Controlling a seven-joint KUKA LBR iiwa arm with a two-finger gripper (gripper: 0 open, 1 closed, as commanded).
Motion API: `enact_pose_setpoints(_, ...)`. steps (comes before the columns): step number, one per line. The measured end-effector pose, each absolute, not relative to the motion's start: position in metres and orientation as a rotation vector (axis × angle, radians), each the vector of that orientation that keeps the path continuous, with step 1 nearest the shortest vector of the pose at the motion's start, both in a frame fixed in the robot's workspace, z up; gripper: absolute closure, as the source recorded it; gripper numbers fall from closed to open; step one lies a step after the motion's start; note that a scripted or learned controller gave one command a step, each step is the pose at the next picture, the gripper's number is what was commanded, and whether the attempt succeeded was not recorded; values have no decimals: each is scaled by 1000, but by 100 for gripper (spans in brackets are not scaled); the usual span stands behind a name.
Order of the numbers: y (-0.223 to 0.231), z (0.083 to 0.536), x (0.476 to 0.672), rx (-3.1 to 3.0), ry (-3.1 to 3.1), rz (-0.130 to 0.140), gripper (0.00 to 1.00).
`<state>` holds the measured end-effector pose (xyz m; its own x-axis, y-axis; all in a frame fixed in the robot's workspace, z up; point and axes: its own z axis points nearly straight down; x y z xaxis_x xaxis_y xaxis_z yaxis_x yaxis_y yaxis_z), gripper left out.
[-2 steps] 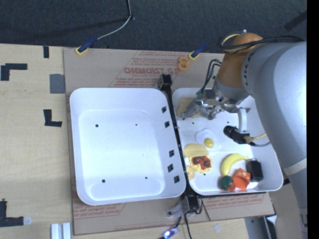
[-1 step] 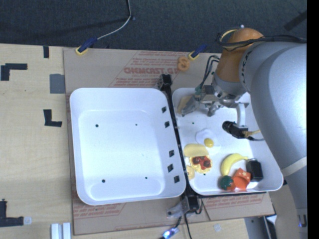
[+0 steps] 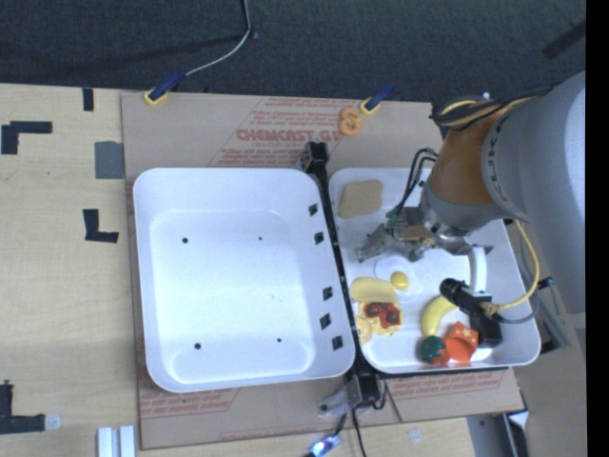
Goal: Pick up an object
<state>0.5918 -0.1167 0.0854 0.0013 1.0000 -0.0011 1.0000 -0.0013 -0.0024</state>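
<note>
My gripper (image 3: 374,246) hangs low over the right bin (image 3: 504,255), reaching in from the right. It sits just below a tan square slice (image 3: 362,198) and above a small fried egg (image 3: 398,279). A yellow piece (image 3: 369,289) lies left of the egg. Under that piece is a yellow and red item (image 3: 382,318). A banana (image 3: 435,314) sits further right. At the bin's front edge lie a red-orange item (image 3: 461,345) and, beside it, a green one (image 3: 433,349). I see nothing between the gripper and the bin floor.
The left bin (image 3: 228,274) stands beside the right one, with a black divider (image 3: 328,255) between them. Both rest on a cardboard sheet (image 3: 266,131) that carries an orange ring (image 3: 350,120) at the back. The arm's grey body (image 3: 542,179) covers the right side.
</note>
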Motion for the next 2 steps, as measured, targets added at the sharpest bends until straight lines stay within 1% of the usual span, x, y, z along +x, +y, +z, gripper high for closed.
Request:
enact_pose_setpoints(1,-109,86,552,-2222,-2224,1,0)
enact_pose_setpoints(2,-108,85,598,-2221,-2225,-2,0)
